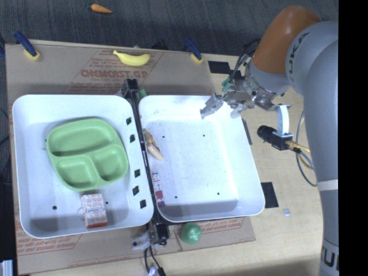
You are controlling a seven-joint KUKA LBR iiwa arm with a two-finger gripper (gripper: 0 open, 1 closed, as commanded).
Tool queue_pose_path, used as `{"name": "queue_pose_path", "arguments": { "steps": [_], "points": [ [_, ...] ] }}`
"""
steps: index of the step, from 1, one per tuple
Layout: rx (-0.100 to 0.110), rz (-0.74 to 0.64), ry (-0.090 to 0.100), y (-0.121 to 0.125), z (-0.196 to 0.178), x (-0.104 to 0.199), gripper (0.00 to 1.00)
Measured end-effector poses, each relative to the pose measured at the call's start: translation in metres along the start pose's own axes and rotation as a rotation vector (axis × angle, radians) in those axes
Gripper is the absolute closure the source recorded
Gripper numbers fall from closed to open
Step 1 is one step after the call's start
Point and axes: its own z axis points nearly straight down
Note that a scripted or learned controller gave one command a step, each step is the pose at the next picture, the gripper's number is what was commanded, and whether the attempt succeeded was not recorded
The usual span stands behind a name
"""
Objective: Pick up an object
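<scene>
The arm is smooth pale grey, its thick rounded links joined by a glossy orange band above the wrist. Dark lettering runs along one grey link. Below the band sits a cluttered metal wrist with thin cables, a small black module, and a silvery two-finger gripper.

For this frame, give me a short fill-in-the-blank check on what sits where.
1. The green divided tray lies in the ____ bin.
2. The small carton lies ____ the tray, nearer the camera.
3. The green ball rests ____ the bins, on the cardboard.
4. The hand is over the ____ bin.

Missing: left; below; outside; right
</scene>
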Motion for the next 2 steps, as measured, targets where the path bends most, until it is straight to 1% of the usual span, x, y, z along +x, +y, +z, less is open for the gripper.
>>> {"name": "queue_pose_path", "arguments": {
  "steps": [1,2],
  "points": [
    [0.004,-0.002,0.002,0.03,0.118,0.025,0.0],
    [0.001,-0.006,0.001,0.031,0.105,0.025,1.0]
  ]
}}
